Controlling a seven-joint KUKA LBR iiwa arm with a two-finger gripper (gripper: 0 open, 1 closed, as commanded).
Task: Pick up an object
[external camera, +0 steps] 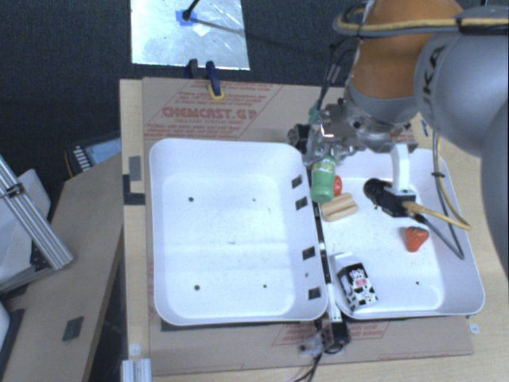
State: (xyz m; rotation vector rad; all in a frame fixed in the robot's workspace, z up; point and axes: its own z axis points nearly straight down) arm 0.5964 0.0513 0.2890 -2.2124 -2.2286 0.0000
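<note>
My gripper [322, 151] hangs over the left edge of the right bin [445, 289], close to the divide between the two bins. Directly beneath it is a green object [323, 183], whose top reaches up to the gripper; I cannot tell whether it is gripped or resting in the bin. A small red thing [338, 186] touches the green object's right side. Just below them lies a tan wooden block [338, 208]. A red strawberry [415, 238] lies further right. A black-and-white patterned object [358, 286] rests near the right bin's front left corner.
The left bin [231, 229] sits beside the right one, with black clips along the shared rim [316, 237]. The arm's grey and orange body [406, 46] looms over the right bin's far side. A shiny plate [189, 21] lies behind the bench.
</note>
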